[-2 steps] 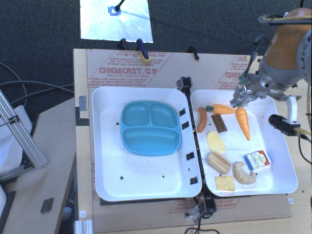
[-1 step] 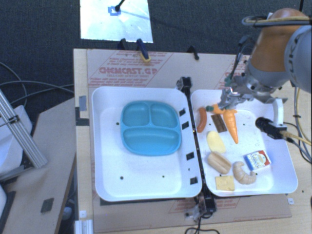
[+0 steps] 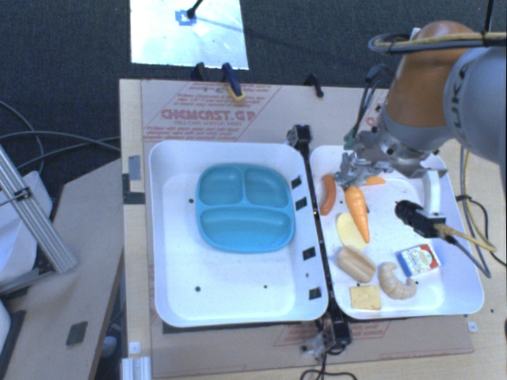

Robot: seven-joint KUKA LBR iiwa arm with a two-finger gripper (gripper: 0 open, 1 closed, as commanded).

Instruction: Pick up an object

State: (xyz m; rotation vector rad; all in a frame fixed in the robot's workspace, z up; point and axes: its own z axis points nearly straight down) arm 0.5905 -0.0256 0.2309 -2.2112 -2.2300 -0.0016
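Gripper (image 3: 352, 172) low at the right bin (image 3: 463, 295)'s 11 o'clock corner, just above the toy carrot (image 3: 358, 210), apparently lined up to grasp it. Grip state: cannot tell, wrist hides it. Carrot lies flat; long axis 11-to-5 o'clock, tip toward 5. Blue divided plate (image 3: 244, 208) sits alone in the left bin.

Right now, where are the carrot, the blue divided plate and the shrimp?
carrot (image 3: 359, 211), camera view, middle of its orange body.
blue divided plate (image 3: 224, 237), camera view, bare floor of its large front compartment.
shrimp (image 3: 395, 281), camera view, middle of its curved body.
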